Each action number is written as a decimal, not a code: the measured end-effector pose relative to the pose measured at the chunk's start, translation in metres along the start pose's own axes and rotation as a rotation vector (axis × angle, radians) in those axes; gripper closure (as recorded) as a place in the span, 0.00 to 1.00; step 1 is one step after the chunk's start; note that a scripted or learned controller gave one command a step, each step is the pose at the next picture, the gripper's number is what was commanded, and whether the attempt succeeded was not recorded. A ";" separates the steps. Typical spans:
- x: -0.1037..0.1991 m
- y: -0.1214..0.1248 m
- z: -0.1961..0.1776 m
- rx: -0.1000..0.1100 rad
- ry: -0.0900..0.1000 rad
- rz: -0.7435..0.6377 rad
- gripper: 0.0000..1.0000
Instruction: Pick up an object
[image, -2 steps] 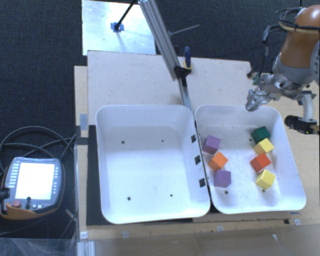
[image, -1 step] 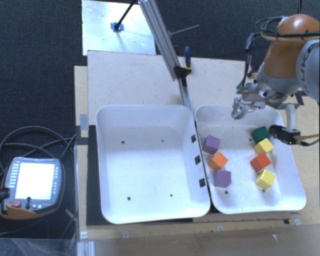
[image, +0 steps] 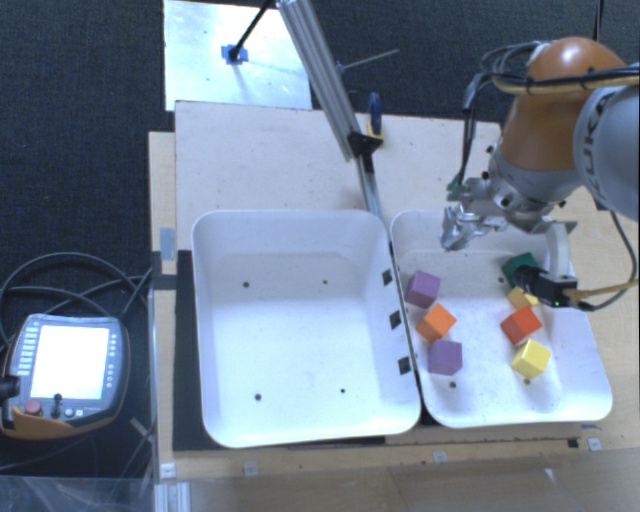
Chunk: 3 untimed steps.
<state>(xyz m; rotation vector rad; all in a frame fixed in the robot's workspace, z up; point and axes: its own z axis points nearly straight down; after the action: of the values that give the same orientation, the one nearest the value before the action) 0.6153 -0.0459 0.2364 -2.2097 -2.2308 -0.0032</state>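
Camera view: a slanted look down on the worktop (image: 260, 150), a pale board on a dark carpeted floor (image: 80, 120).
Worktop: two shallow white bins side by side; the left bin (image: 300, 330) sits at centre, the right bin (image: 500, 400) at four o'clock.
Floor: a teach pendant (image: 65, 375) with a lit screen lies at eight o'clock, cables looped around it; a shiny metal plate (image: 235, 55) lies at twelve o'clock.
Pole: a slanted metal pole (image: 325, 75) runs from twelve o'clock down to the seam between the bins.
Arm: the grey arm with its orange band (image: 555, 95) enters at two o'clock.
Gripper: the gripper (image: 460, 232) hangs over the far edge of the right bin, well apart from the blocks; whether its fingers are spread or closed cannot be told, and nothing shows between them.
Objects: in the right bin, a purple block (image: 423, 288), an orange block (image: 436, 322) and a second purple block (image: 445, 356) lie near its left wall; a red block (image: 521, 325), a yellow block (image: 531, 358), a small yellow piece (image: 520, 297) and a green piece (image: 520, 267) lie toward three o'clock.
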 end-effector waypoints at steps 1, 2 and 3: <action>0.056 -0.029 -0.001 0.002 0.000 -0.001 1.00; 0.097 -0.064 0.005 0.003 -0.001 0.000 1.00; 0.145 -0.097 0.010 0.002 0.000 -0.001 1.00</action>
<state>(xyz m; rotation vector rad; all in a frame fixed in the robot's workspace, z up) 0.5169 0.0979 0.2267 -2.2075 -2.2305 -0.0008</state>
